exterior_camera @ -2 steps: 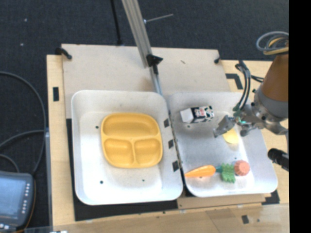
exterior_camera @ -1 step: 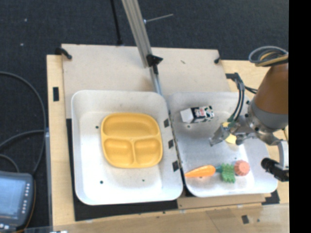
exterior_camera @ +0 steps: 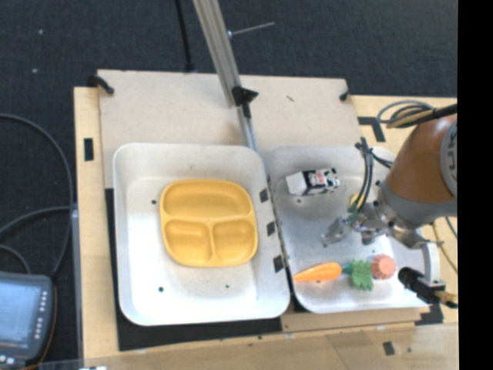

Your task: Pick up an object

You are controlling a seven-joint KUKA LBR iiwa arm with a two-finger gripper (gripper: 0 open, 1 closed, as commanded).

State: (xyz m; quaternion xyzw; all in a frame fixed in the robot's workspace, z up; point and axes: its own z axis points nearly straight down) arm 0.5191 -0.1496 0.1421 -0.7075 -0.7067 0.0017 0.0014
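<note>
My gripper (exterior_camera: pixel 350 235) hangs over the middle of the right bin (exterior_camera: pixel 308 291), its two grey fingers spread apart with nothing between them, so it is open. An orange toy carrot (exterior_camera: pixel 317 272) lies just below and left of it on the bin floor. To the carrot's right sit a green leafy toy (exterior_camera: pixel 360 274) and a pink-red round toy (exterior_camera: pixel 384 266), touching each other. A small white and black box-like toy (exterior_camera: pixel 312 180) rests near the bin's far side, apart from the gripper.
The left bin (exterior_camera: pixel 139 284) holds a yellow divided plate (exterior_camera: pixel 208 221). A slanted metal pole (exterior_camera: pixel 223 56) rises behind the bins. The grey and orange arm (exterior_camera: pixel 420 172) covers the right bin's right edge. Cables lie at the far right.
</note>
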